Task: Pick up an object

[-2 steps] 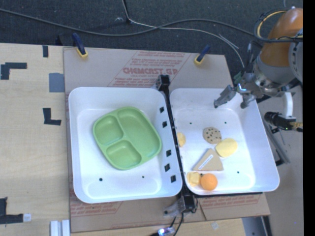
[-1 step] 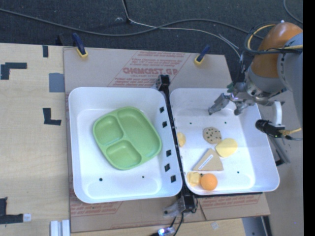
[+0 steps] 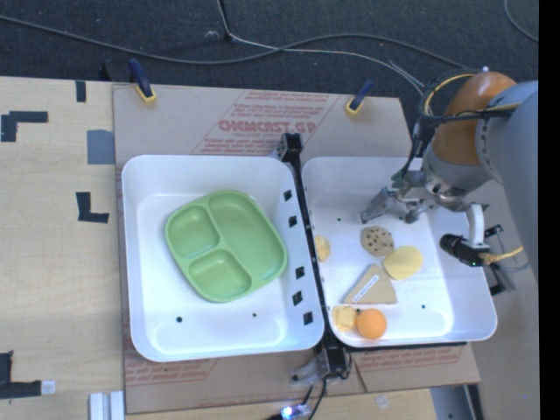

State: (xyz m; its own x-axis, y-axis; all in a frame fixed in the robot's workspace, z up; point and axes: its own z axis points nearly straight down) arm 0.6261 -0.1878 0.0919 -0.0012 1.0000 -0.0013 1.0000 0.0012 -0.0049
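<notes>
My gripper (image 3: 391,206) hovers over the right bin (image 3: 350,178), in its upper middle part, fingers spread open with nothing between them. Just below it lies a brown speckled cookie (image 3: 377,240). A pale yellow round piece (image 3: 402,262) sits right of the cookie. A tan wedge (image 3: 371,288) lies lower, with an orange ball (image 3: 372,324) and a small yellow piece (image 3: 345,318) near the front wall. Another small yellow piece (image 3: 322,248) rests against the bin's left wall.
The left bin (image 3: 140,261) holds a green divided tray (image 3: 226,244). A black divider strip (image 3: 297,234) runs between the bins. The arm's orange band (image 3: 468,116) and grey body stand over the right bin's far right edge. Cables cross the dark floor behind.
</notes>
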